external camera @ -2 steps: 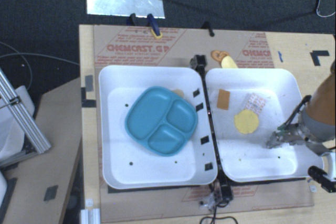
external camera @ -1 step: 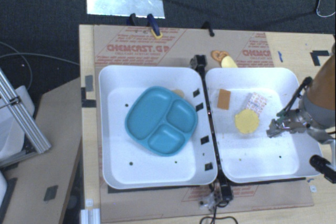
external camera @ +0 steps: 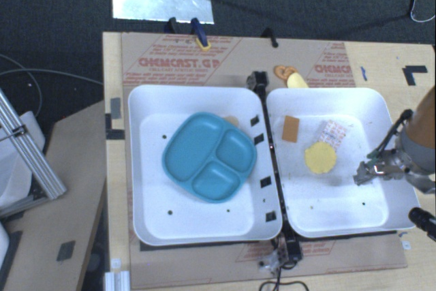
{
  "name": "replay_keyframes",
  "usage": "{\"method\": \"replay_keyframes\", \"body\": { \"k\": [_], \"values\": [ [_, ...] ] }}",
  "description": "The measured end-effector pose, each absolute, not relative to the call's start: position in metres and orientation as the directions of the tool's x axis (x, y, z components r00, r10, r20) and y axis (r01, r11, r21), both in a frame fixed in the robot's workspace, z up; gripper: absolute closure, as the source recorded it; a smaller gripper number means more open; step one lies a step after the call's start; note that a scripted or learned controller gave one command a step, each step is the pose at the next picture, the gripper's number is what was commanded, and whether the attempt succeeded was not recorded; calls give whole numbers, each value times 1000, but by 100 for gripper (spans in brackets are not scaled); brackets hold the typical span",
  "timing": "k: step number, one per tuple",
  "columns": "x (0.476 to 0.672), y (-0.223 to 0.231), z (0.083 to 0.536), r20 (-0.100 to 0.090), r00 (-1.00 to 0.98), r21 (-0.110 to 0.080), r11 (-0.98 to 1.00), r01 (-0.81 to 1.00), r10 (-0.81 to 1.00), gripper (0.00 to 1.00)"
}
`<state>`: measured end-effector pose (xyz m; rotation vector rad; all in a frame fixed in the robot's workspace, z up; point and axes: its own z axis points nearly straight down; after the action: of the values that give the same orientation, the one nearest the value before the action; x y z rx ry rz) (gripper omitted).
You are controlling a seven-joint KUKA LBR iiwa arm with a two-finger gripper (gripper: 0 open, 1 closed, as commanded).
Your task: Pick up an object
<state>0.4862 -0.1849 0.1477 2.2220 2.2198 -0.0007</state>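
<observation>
Bench [external camera: 170,54] surface is brown board printed with red lettering, and it bears two shallow white bins set side by side, touching along a dark centre divider. Left bin [external camera: 146,146] holds one item in clear view: a blue plate [external camera: 209,157] with three compartments, lying flat and turned at an angle near the bin's middle; a small pale object peeks from behind its upper edge and cannot be identified. Right bin [external camera: 327,211] holds three loose items, all in its upper half: one yellow round piece [external camera: 319,158] near the middle, one small packet with a red-and-white pattern [external camera: 332,133] just above and to the right of it, and one orange rectangular block [external camera: 291,128] to the left, near the divider. Two further small items, one yellow and one orange, lie on the board just outside the right bin's top edge. One arm enters from the right edge of the view, its gripper [external camera: 371,172] low over the right side of the right bin, near the yellow round piece but apart from it. Nothing is seen between the fingers; whether they are spread or closed cannot be told at this resolution.
</observation>
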Motion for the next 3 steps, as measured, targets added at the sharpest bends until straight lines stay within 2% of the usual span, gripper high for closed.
{"method": "replay_keyframes", "body": {
  "k": [1, 2, 3],
  "values": [
    [486, -208, 125, -1, 1, 0, -1, 1000, 1000, 100],
    [487, -207, 126, -1, -1, 1, 1, 1000, 1000, 0],
    [489, -207, 86, -3, -1, 7, 1, 1000, 1000, 0]
  ]
}}
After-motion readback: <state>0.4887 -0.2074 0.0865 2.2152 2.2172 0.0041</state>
